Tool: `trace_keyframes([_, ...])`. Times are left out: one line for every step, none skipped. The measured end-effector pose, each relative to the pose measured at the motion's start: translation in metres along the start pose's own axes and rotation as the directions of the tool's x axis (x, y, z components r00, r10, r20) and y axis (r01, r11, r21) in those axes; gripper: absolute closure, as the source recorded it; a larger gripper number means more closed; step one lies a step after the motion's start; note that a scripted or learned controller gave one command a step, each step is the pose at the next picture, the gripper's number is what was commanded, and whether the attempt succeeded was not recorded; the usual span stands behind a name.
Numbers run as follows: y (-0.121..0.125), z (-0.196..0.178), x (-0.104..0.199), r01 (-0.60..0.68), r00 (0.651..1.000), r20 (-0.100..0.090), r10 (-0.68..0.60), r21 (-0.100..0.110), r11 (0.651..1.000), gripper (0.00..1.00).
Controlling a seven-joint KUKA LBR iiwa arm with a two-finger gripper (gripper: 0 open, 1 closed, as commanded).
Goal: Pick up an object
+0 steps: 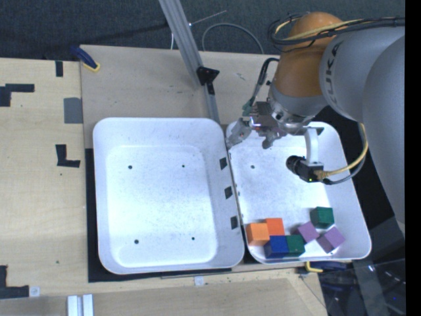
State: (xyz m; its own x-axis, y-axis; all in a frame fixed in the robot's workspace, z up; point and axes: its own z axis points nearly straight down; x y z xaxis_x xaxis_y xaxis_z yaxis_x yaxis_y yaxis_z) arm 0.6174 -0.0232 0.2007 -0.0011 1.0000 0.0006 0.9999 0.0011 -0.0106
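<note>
A pale wooden bench [39,196] carries dark tape marks at nine o'clock, with dark floor beyond it at twelve. The left bin [161,129] is bare white. The right bin [352,196] holds blocks clustered at five o'clock: orange blocks [264,230], a blue block [277,244], green blocks [321,216] and purple blocks [329,238]. The gripper [263,127] hangs at that bin's eleven o'clock corner, well apart from the blocks; whether it is clenched or released I cannot tell.
</note>
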Motion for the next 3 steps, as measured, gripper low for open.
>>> trace_keyframes([-0.041,-0.095,-0.096,-0.008,1.0,0.005,0.009,-0.016,1.0,0.0])
trace_keyframes([-0.089,-0.305,-0.064,0.002,1.0,0.002,-0.002,-0.02,1.0,0.0])
trace_keyframes([-0.006,-0.237,-0.018,0.004,1.0,0.0,-0.004,-0.004,1.0,0.0])
